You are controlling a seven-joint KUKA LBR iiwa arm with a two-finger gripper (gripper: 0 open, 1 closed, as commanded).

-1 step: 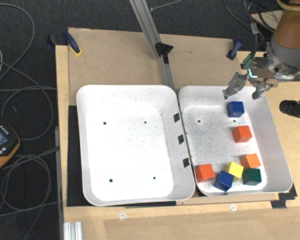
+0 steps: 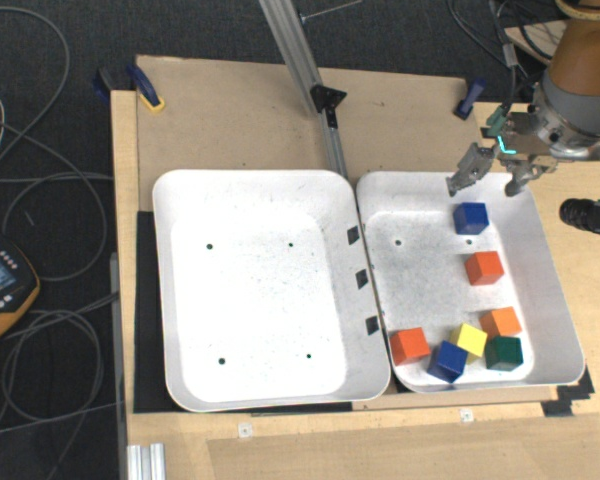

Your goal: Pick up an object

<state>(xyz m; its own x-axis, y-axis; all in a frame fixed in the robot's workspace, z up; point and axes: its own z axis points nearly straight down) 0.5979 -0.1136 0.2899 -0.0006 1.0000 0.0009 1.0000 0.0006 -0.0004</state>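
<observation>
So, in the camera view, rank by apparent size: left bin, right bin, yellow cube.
1. Left bin
2. Right bin, somewhat narrower
3. Yellow cube, far smaller than either bin

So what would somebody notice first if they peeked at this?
Probably the colourful blocks in the right bin: a blue block near the top, with the gripper open just above it. A cluster of orange, yellow, blue and green blocks sits at the bin's near end.

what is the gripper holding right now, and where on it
Nothing. The gripper is open above the right bin's far end, with the blue cube lying apart below it.
</observation>
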